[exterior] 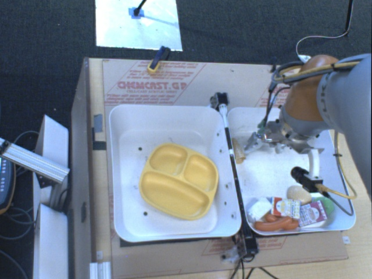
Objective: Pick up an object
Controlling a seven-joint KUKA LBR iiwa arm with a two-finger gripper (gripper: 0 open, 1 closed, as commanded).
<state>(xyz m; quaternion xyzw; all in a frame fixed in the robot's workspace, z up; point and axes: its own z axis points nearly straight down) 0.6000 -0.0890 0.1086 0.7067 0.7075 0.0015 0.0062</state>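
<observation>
the gripper (260, 139), grip state unclear, hangs over bare floor of the right bin (256, 173), away from the food (290, 211).

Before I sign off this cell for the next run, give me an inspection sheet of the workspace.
Surface: bench bearing left bin and right bin.
Job's things: small toy foods heaped in the right bin's near corner.
Clutter: yellow divided tray in the left bin.
Grippers: gripper low over the right bin's far half, nothing seen held.
Cables: white cable by the arm.
Surroundings: dark carpet, pale sheet.
</observation>
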